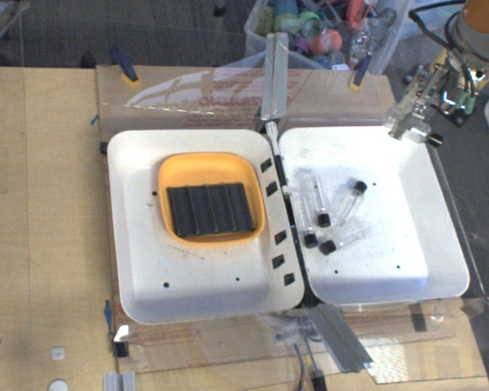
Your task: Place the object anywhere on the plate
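Observation:
An orange plate point(168, 175) lies in the left bin point(138, 267) with a black ridged tray point(210, 210) resting on it. In the right bin point(407, 251), several clear vials with black caps lie loose near its left side: one slanted point(350, 200), one upright in the picture point(319, 202) and one lower down point(340, 240). My gripper point(407, 123) hangs over the far right corner of the right bin, well apart from the vials, with nothing visible in it.
A clear tub of colourful toys point(334, 15) stands behind the bins. A metal bar point(273, 88) rises at the seam between the two bins. Blue clamps point(128, 70) hold the backboard. Cables and the arm's wrist crowd the top right.

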`<state>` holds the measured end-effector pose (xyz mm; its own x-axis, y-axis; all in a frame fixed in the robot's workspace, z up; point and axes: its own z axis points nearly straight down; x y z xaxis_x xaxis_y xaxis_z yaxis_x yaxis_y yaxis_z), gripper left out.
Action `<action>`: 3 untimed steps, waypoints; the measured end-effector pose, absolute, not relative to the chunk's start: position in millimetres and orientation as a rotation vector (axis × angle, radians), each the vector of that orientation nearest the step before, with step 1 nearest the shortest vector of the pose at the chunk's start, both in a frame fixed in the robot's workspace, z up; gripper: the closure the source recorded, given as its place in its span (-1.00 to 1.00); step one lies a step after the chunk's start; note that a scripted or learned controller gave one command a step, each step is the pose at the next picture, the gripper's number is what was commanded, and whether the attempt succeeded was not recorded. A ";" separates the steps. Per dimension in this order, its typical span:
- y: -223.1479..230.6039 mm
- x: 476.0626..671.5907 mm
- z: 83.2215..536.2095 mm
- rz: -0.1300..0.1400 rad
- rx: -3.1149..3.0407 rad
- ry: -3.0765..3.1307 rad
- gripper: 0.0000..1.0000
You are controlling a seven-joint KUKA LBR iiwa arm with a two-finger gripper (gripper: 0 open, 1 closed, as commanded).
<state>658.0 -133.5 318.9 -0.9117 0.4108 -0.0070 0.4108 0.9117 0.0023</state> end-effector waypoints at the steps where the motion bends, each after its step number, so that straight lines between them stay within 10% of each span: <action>1: -166.6 658.9 350.2 0.001 0.358 3.112 1.00; 3: -221.6 668.7 436.4 -0.002 -0.544 3.083 1.00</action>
